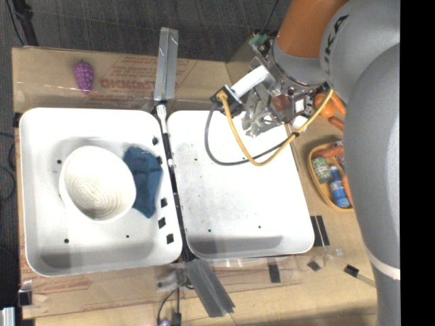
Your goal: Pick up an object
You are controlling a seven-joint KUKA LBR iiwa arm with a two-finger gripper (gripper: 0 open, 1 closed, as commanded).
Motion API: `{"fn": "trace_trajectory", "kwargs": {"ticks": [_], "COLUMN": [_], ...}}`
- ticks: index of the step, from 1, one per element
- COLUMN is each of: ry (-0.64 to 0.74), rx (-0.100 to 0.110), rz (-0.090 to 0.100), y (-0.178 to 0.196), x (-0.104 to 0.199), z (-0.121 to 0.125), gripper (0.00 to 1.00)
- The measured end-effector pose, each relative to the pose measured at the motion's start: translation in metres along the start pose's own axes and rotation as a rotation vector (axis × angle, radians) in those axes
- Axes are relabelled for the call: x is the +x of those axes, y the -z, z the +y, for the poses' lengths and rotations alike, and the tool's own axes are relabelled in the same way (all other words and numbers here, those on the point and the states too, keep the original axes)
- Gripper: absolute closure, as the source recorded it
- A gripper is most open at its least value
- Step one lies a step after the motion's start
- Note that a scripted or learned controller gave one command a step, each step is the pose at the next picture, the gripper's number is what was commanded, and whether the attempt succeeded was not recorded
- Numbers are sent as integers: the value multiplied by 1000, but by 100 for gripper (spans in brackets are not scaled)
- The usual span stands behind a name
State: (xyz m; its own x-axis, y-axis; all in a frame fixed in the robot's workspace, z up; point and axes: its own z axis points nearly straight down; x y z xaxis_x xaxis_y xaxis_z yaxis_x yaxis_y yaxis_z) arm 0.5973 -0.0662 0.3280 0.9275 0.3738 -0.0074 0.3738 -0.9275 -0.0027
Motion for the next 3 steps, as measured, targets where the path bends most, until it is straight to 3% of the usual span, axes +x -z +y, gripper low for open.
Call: {"fn": "trace_trajectory", "kwargs": {"ticks": [1, 2, 3], "ry": [-1, -175, 112], "rx": [-1, 1, -2], "rz": [1, 0, 5], "y": [0, -99, -57], "x": [0, -22, -17], "z": [1, 34, 113], "gripper": [0, 0, 0]}}
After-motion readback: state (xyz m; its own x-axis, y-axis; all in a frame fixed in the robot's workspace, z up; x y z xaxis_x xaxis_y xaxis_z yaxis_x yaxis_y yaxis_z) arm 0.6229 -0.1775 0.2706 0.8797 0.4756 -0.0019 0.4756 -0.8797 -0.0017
